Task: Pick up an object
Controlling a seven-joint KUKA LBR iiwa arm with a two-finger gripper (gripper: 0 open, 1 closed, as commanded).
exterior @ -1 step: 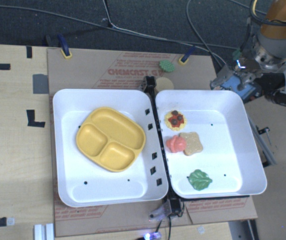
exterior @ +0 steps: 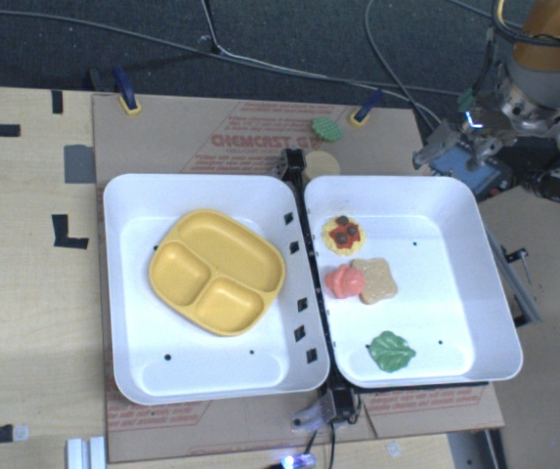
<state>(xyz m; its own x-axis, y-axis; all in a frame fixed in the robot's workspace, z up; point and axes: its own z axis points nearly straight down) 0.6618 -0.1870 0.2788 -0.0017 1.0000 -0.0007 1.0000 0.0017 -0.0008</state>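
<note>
Right bin point(exterior: 455, 213) mostly bare near its far rim; pincer point(exterior: 475, 149) state indiscernible.

Light is bright and even across the frame, falling from above. The two shallow white plastic bins point(exterior: 123, 291) are close to washed out, with soft glare along their rims and only faint grey shading at the inner walls. The yellow three-compartment plastic tray point(exterior: 217, 272) casts a thin, soft shadow. Focus is slightly soft everywhere. The dark fabric backdrop point(exterior: 84, 27) in the upper frame looks grainy.
</note>
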